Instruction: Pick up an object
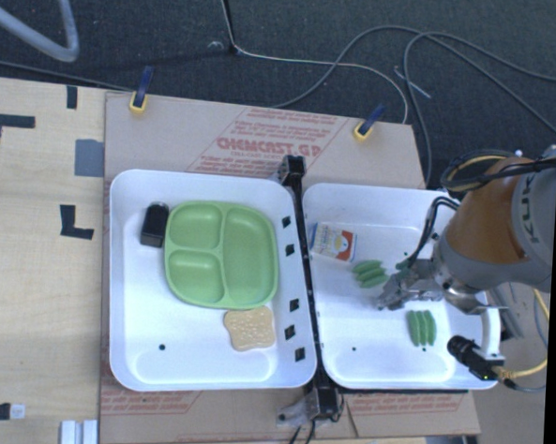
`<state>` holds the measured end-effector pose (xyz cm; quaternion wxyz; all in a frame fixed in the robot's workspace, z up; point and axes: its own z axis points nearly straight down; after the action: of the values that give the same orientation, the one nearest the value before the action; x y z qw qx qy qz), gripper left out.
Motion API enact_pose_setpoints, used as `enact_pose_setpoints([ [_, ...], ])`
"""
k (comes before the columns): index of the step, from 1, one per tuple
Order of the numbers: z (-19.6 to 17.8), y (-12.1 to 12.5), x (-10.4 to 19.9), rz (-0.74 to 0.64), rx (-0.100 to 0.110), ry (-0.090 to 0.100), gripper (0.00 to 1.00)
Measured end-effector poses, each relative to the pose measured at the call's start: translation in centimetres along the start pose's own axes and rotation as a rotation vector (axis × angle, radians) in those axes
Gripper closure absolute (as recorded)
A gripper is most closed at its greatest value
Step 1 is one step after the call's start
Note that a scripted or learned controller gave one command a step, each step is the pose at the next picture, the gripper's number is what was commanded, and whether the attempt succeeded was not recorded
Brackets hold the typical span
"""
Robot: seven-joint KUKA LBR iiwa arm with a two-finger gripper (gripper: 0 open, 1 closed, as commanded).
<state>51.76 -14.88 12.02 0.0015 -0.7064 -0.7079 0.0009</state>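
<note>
Gripper: your gripper (393, 294) sits low in the right bin (382, 368), between two green pieces. You cannot tell from this slant how wide it stands, and nothing is visibly held in it.
Nearest targets: one green pod-like piece (370, 272) lies just up and left of the tip; the second green piece (422, 327) lies just down and right of it.
Risk, miss: the tip looks to be over bare bin floor between the two, so closing here would likely catch nothing.
Risk, nudge: both pieces are small and low, so a descent slightly off centre could push one aside rather than trap it.
Risk, card: the small printed card (333, 241) lies flat near the divider (302, 265); you would probably find it hard to get under.
Risk, wall: the second green piece is near the right side of the bin, so a reach there may crowd the wrist.
Count, right bin: two green pieces, one card.
Count, left bin: one green divided plate (222, 254), one black block (154, 225) touching its left edge, one tan cracker-like piece (250, 328) at its lower edge.
Count, bins: two.
</note>
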Motion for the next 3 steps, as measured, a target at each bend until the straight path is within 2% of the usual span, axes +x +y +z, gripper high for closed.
enact_pose_setpoints([
  [2, -9.4, 0.3, 0.6, 0.001, -0.008, -0.002, 1.0],
  [3, -9.4, 0.6, 7.0, -0.006, -0.003, 0.001, 1.0],
])
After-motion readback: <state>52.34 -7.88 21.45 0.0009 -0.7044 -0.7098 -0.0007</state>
